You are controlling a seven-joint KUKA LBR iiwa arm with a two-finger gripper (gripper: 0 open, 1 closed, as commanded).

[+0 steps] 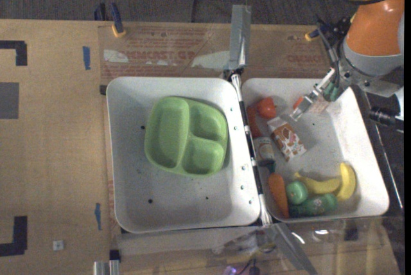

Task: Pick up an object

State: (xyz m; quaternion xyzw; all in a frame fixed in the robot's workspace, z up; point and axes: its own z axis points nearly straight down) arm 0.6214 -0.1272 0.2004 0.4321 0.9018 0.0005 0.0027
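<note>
My end effector (pixel 307 102) hung over the upper middle of the right-hand shallow white bin (pixel 370 158), and I could not tell how it was set, wide or narrow; nothing showed in its grip. The nearest candidate, a small white carton with an orange and red printed face (pixel 287 139), lay flat just below and to the left of it, tilted on the bin floor. To do the step well I judged I should come straight down over the carton, align across its narrower side, and keep clear of the red tomato-like toy (pixel 266 106) lying close to the left, so as not to nudge it against the bin wall.

Going left to right: well away to the left, the other shallow white bin (pixel 128 203) on the desk held a light green plastic divided plate (pixel 187 135) with three compartments, none with anything in it. In my own bin, an orange toy carrot (pixel 277 194) lay down and to the left by the divider, beside a green round toy (pixel 297 191) and a dark green piece (pixel 318 204), with a yellow banana (pixel 321 185) and a second yellow curved piece (pixel 347 180) further below and to the right.
</note>
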